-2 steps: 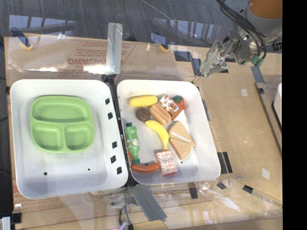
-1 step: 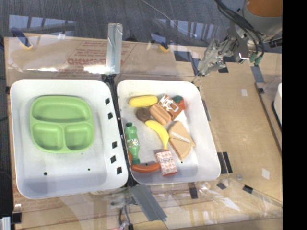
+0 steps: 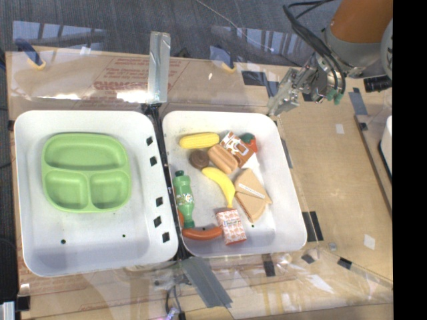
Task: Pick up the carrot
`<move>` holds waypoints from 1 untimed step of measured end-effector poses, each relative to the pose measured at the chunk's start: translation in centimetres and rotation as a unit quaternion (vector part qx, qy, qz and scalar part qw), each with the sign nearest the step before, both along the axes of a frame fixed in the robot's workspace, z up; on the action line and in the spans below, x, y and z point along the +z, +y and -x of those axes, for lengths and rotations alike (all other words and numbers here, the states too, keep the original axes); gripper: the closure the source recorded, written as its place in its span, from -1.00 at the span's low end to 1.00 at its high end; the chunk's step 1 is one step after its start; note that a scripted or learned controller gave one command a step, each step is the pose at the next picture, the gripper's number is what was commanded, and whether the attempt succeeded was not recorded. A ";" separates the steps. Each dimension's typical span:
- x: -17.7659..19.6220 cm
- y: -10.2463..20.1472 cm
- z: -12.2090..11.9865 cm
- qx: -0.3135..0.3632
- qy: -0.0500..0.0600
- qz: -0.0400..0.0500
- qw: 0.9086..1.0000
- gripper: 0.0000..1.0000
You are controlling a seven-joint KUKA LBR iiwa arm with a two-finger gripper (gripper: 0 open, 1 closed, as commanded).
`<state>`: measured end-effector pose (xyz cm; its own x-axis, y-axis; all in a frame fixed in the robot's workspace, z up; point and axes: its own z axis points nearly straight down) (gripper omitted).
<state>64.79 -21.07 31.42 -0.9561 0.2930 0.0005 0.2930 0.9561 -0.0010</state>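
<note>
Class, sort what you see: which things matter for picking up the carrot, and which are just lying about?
Job: carrot, end effector, food bin.
Lying about: corn, banana, hot dog, sandwich, green bottle, green tray.

Glossy white plastic bins (image 3: 280, 199), smooth matt green plastic tray (image 3: 85, 172), shiny tape on cardboard-brown bench (image 3: 327, 172)

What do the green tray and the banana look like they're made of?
Green tray: apparently moulded plastic, uniform matte lime colour with three smooth, rounded compartments. Banana: likely toy plastic, with an even yellow, slightly glossy surface and no blemishes; rubber or foam can't be ruled out.
</note>
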 end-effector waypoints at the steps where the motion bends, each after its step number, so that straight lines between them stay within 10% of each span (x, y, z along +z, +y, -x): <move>1: 5.3 0.1 0.2 0.018 -0.004 0.001 1.000 1.00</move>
<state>64.64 -20.95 36.70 -0.9662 0.2576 -0.0083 0.2576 0.9663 -0.0010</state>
